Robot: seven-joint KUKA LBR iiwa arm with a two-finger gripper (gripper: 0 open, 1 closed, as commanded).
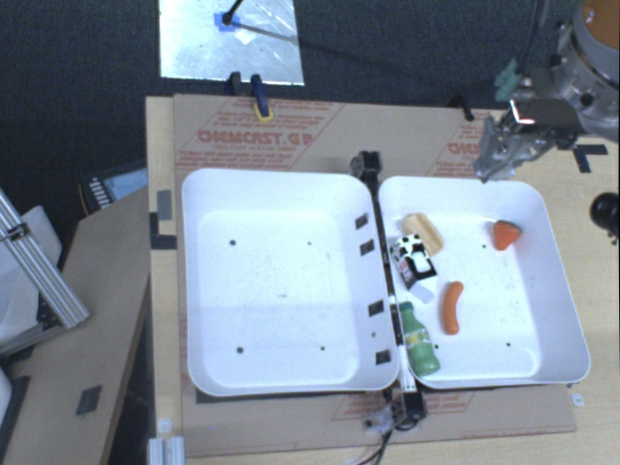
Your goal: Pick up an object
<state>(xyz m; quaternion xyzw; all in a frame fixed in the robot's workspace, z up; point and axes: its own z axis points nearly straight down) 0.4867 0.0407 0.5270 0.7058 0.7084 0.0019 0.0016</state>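
The right bin holds several small items. A tan bread-like piece lies near its left wall, with a black-and-white toy just below it. An orange sausage shape lies in the middle, a green bottle sits at the lower left corner, and a red strawberry-like piece rests toward the upper right. My gripper hangs above the bin's back rim, apart from every item, with nothing visibly between its fingers.
The left bin sits beside the right one, with black clips along the shared divider. A shiny metal sheet lies at the back on the dark floor. An aluminium rail slants at the far left.
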